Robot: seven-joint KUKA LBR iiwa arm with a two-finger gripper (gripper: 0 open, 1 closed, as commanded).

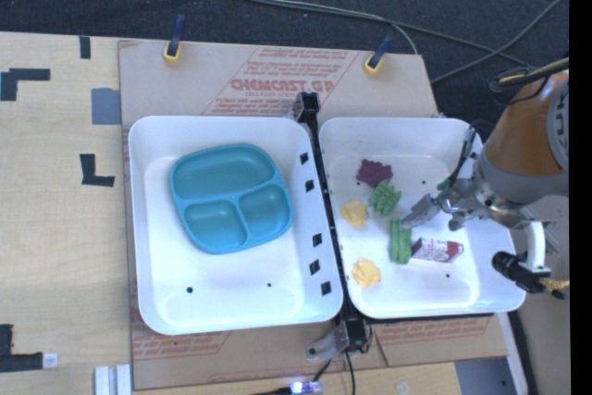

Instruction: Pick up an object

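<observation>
Two white bins point(148, 199) on cardboard-topped bench point(277, 79), dark floor behind, jaw state unclear.

- You see a blue plate point(231, 197) with three compartments lying in the left bin point(148, 227).
- Two yellow clamps point(173, 49) point(376, 62) pin the cardboard sheet point(277, 79) at its far edge.
- Black cables point(277, 0) run across the dark floor behind.
- Black tape marks point(92, 171) dot the wooden bench point(55, 273).
</observation>
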